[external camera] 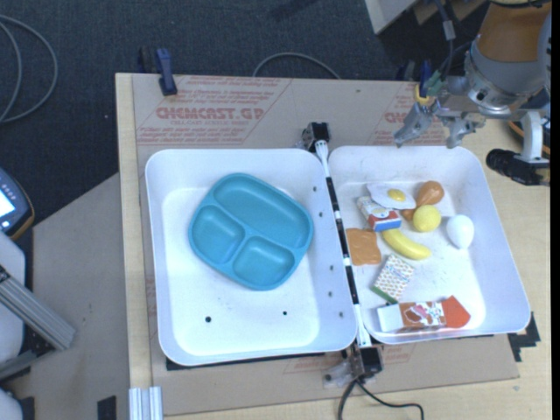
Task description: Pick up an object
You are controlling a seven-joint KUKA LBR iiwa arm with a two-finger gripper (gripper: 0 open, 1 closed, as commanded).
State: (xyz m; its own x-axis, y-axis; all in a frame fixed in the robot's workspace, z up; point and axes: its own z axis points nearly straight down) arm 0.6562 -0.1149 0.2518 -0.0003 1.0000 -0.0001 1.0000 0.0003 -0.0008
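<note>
Holding a blue tray (pixel 252 231) in left bin (pixel 166 261), toy food (pixel 404 243) in right bin (pixel 499 269), fingers (pixel 409 128) spread, empty

Arm (pixel 512 24) at upper right of the frame, entering from the right edge. An orange band sits above a grey wrist section, from which the gripper (pixel 435 131) hangs downward and toward the left. Two grey fingers (pixel 411 128) are seen, spread apart with an open gap between them and nothing between their tips. Dark cables run along the wrist at the top of the frame. The gripper is raised, its tips in the upper right quarter of the frame.
</note>
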